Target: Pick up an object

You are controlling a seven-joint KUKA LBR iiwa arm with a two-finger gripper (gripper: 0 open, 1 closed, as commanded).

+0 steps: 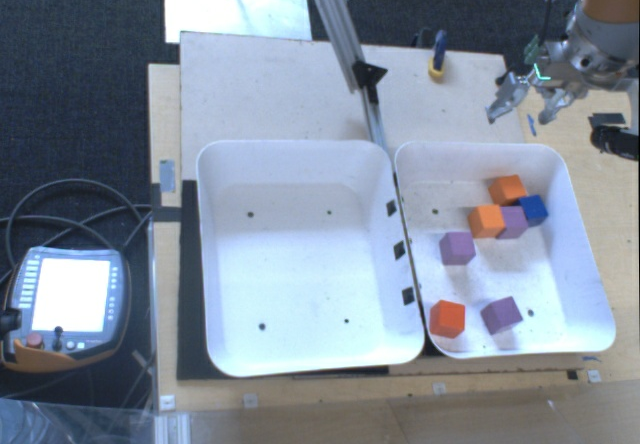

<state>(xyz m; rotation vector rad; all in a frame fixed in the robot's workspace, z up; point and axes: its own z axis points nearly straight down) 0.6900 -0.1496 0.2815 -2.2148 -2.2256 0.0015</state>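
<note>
While the grey arm with its orange band reaches in at two o'clock, its claw (527, 102) hangs over bare bench just beyond the far rim of the right bin (590, 262), its two fingers spread apart with nothing between them.

Toward five o'clock from the claw, inside that bin, four cubes touch in a cluster: an orange cube (507, 189), a blue cube (534, 209), a second orange cube (487, 221) and a purple cube (513, 222). Another purple cube (457, 248) sits just beside them at eight o'clock. Near the front rim lie a third orange cube (447, 318) and a tilted purple cube (501, 314).

Being cubes, none has a long axis. No writing is legible anywhere.

The left bin (215, 232) adjoins at nine o'clock.
</note>
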